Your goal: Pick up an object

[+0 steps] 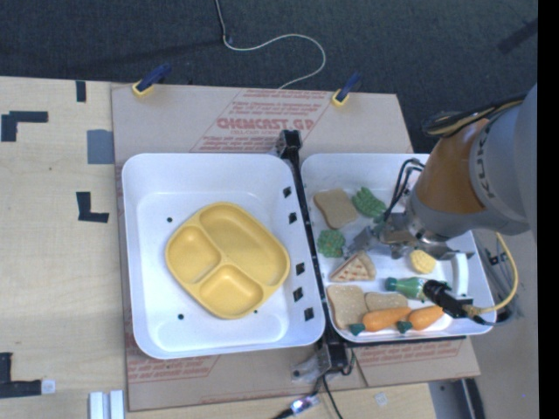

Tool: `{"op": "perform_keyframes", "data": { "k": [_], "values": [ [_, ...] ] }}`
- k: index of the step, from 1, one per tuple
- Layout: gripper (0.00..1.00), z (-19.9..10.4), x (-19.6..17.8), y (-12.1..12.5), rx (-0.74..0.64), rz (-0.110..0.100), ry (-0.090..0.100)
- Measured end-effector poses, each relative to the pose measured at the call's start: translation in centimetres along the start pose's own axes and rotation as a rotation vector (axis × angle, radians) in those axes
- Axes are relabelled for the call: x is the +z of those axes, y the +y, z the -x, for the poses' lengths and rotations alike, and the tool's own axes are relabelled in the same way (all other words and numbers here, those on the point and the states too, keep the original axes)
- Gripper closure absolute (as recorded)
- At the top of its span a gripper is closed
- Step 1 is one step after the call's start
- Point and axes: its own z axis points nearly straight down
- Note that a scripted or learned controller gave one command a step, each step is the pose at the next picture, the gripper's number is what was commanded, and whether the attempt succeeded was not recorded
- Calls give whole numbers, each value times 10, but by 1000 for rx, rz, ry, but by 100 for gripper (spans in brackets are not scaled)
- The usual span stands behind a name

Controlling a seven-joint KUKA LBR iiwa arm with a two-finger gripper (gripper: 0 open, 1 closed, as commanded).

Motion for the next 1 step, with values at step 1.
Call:
{"op": "perform_keyframes", "data": {
  "k": [1],
  "values": [
    [100,1,-7,-3,-2,-10,-2]
  ]
}}
